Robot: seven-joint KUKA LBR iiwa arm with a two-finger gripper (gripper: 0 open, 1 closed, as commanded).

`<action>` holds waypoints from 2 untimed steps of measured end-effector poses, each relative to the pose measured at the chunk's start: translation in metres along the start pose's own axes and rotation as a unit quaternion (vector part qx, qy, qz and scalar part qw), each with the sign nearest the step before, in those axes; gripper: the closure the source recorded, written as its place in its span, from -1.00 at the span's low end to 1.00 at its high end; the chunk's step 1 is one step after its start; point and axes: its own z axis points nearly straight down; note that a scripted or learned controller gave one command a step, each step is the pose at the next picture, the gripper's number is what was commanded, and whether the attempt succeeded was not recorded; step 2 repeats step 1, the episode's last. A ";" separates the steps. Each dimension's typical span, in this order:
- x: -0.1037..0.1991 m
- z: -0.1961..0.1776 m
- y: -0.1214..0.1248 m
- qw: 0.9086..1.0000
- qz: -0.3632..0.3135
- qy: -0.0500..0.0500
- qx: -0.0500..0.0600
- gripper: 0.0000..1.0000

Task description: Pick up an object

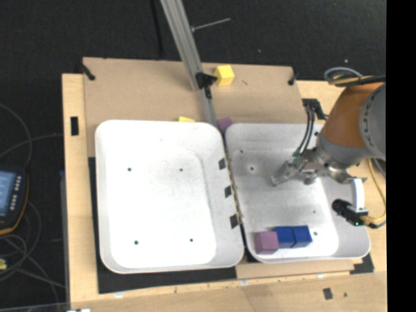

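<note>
Wooden bench [149, 86], dark floor, two white bins [162, 194], gripper [281, 177] state unclear

arm [348, 125] low (jaws blurred, indistinct)

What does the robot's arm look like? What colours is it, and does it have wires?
The arm is chunky and rounded, grey with a shiny orange band above the wrist. Thin dark and green cables run down beside it to the gripper, which is small, silvery-grey metal. A white part with a black piece sticks out lower down.
</note>
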 end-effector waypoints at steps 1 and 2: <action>0.014 -0.003 -0.051 1.000 0.002 0.000 0.000 -1.00; 0.014 -0.003 -0.051 1.000 0.002 0.000 0.000 -1.00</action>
